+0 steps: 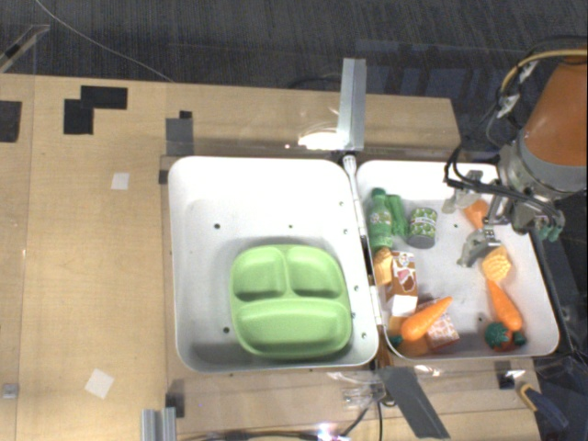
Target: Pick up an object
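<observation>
The right bin (542, 338) holds several toy foods. Two green bottles (378, 217) lie along its left wall beside a small green can (423, 226). Below them are a printed snack packet (401, 274), a carrot (424, 318) and a red-and-white pack (444, 334). Along the right side lie a yellow-orange piece (497, 265) and a second carrot (504, 305) with a green top. My gripper (477, 247) hangs over the bin's upper right, just left of the yellow-orange piece and below a small orange item (475, 213). It looks open, with nothing between its fingers.
The left bin (202, 200) holds a green divided plate (290, 299). A metal post (353, 104) stands behind the wall where the two bins meet. The arm's orange band (560, 118) sits at the right edge over the bin's back corner.
</observation>
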